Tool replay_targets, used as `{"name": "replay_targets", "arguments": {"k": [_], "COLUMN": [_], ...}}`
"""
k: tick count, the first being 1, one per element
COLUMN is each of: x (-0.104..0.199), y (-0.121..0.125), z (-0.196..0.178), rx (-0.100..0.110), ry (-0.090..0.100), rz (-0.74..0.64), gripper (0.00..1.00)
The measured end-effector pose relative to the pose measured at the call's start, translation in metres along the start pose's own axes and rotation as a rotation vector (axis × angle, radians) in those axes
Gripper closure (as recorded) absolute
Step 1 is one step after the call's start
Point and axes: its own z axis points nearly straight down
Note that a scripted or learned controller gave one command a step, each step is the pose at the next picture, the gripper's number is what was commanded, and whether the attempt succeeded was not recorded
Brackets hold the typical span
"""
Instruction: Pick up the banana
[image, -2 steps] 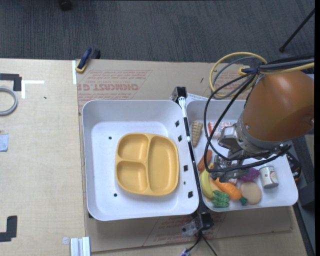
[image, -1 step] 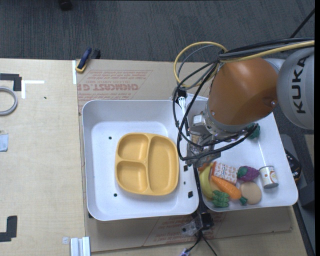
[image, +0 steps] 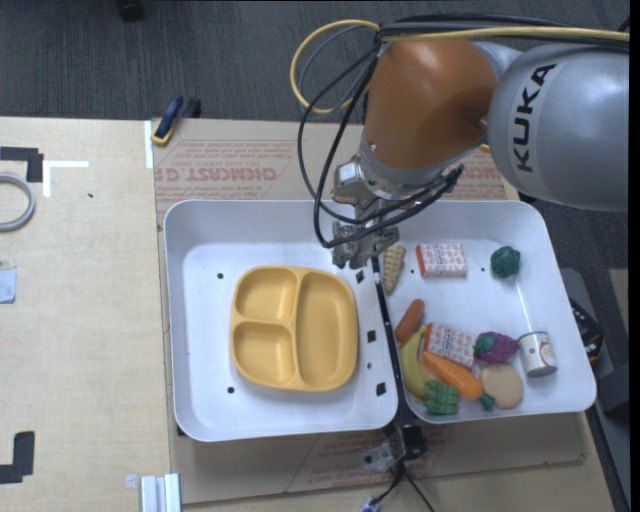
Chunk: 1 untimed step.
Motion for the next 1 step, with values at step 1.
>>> {"name": "replay_targets", "arguments": {"k": [1], "x": [0.0001], "y": [0.0000], "z": [0.0001], "rx": [0.000], "ry": [0.000], "rz": [0.000], "gripper": [0.00]}}
